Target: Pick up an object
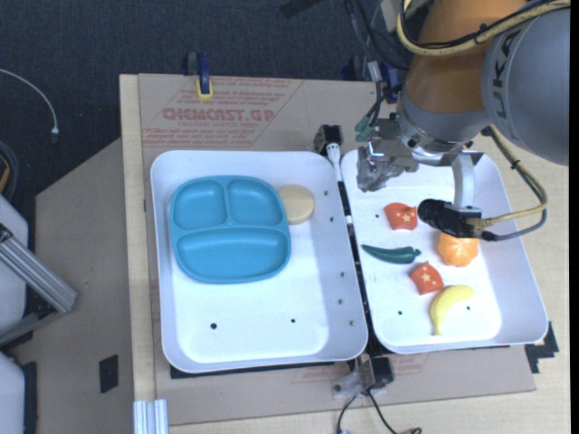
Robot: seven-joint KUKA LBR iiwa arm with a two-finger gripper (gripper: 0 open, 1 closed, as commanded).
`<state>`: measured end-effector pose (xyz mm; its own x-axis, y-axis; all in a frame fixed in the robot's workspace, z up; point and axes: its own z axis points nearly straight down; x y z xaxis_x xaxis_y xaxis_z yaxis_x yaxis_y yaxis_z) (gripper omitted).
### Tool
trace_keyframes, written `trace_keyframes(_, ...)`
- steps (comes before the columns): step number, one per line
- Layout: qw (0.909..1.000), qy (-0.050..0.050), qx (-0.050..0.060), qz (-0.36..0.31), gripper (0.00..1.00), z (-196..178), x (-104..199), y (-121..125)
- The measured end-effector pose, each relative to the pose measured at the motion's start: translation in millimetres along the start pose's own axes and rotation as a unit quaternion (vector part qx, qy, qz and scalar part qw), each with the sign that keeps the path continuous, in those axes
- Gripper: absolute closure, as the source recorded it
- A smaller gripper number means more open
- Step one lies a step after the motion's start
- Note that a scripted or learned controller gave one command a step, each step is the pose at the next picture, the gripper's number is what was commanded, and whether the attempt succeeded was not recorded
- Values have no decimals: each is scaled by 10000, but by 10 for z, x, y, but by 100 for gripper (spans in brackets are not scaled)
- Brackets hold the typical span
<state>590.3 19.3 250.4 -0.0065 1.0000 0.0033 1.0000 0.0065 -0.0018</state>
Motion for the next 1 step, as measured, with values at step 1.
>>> trace_keyframes(1, 10000, -6, 12, 2, 100, 152, 516, -173)
